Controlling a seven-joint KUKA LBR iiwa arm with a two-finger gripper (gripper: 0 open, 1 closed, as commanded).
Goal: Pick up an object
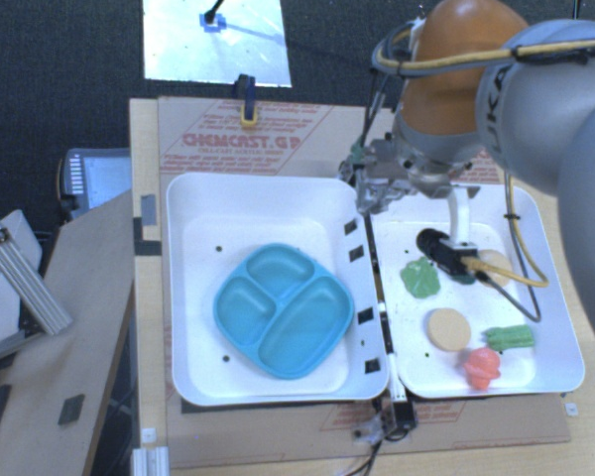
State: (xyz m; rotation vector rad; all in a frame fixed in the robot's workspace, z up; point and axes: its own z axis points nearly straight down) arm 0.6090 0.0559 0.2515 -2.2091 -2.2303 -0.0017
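1. The gripper (pixel 377 194) hangs over the right bin's (pixel 557 357) far corner, by the middle wall. I can't make out its grip.
2. In that bin lie a crinkly green leaf (pixel 419 278), a flat round tan disc (pixel 448 328), a lumpy pink toy (pixel 481 365) and a small green piece (pixel 511 337).
3. A smooth blue plate (pixel 283 308) with three sections sits in the left bin (pixel 208 216).

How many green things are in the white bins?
2, both in the right bin: a leafy one near its middle, a long one by the pink toy. The arm may hide more.
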